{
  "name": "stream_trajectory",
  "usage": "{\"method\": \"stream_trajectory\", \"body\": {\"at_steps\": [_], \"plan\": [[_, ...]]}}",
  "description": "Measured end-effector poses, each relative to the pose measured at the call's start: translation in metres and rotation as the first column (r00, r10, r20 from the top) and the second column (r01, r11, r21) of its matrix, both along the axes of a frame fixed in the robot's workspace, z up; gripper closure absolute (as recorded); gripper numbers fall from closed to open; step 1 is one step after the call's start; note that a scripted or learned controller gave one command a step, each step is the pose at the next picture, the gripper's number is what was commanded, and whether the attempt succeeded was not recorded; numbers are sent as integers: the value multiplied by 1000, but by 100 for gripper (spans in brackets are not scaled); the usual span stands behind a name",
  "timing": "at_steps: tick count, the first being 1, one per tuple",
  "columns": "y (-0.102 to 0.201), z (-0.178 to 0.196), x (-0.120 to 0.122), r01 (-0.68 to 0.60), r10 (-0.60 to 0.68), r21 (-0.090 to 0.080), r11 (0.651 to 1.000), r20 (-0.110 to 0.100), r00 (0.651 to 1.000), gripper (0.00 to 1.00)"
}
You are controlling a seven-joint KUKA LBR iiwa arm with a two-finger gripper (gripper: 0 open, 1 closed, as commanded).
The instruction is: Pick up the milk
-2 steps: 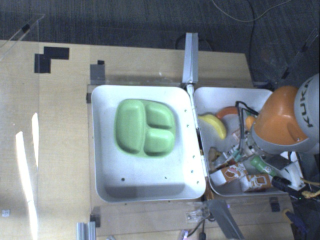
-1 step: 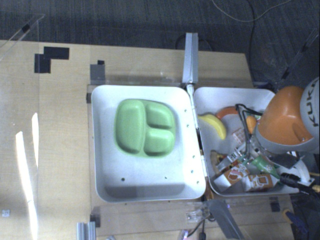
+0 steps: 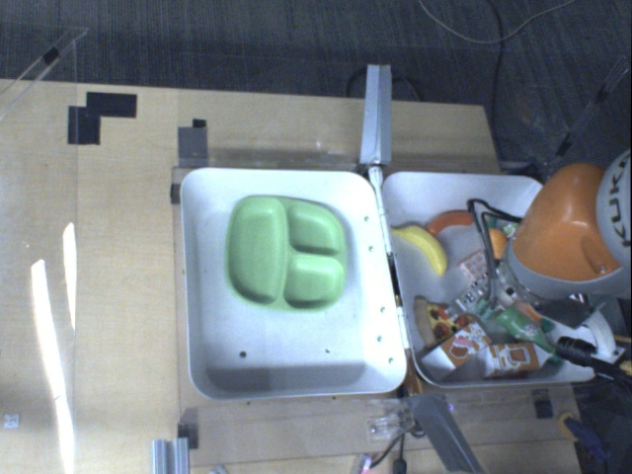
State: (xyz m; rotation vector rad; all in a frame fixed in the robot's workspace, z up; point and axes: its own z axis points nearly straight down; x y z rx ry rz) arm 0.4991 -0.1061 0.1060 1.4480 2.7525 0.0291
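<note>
Two shallow white bins sat side by side on the pale wooden bench [image 3: 109, 294], the left bin [image 3: 197, 368] and the right bin [image 3: 427, 201] meeting along a shared middle edge. At the near end of that edge a grey metal bracket [image 3: 439, 434] stuck out toward the viewer.

Nearest inside the right bin lay the clutter. The milk carton [image 3: 513, 359], brown and white, lay on its side against the bin's near wall, toward the right. Just left of it sat a printed packet [image 3: 456, 342], touching or nearly touching the carton. A small green item [image 3: 514, 321] lay just beyond the carton, partly under the arm.

Over the middle of the right bin hung the gripper [image 3: 491, 289], low among the items and a little farther in than the milk carton, apart from it. Whether it was open or closed I could not tell, as wires and clutter hid its tip. Nothing could be seen held in it. The arm's orange band [image 3: 563, 230] bulked large over the bin's right side.

Farther in lay a yellow banana [image 3: 423, 248] near the bin's left wall, with a red-orange object [image 3: 452, 221] just beyond it.

A green divided tray [image 3: 286, 250] sat alone in the left bin's far half.

Beyond the bins a grey metal post [image 3: 376, 117] rose from the dividing line, black marks [image 3: 99, 115] showed on the far left of the bench, and a thin cable [image 3: 494, 13] looped across the dark floor.
</note>
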Motion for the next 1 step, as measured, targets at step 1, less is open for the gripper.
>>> {"method": "stream_trajectory", "body": {"at_steps": [1], "plan": [[-81,-2,-8,-196,196,-9,981,-23,980,100]]}}
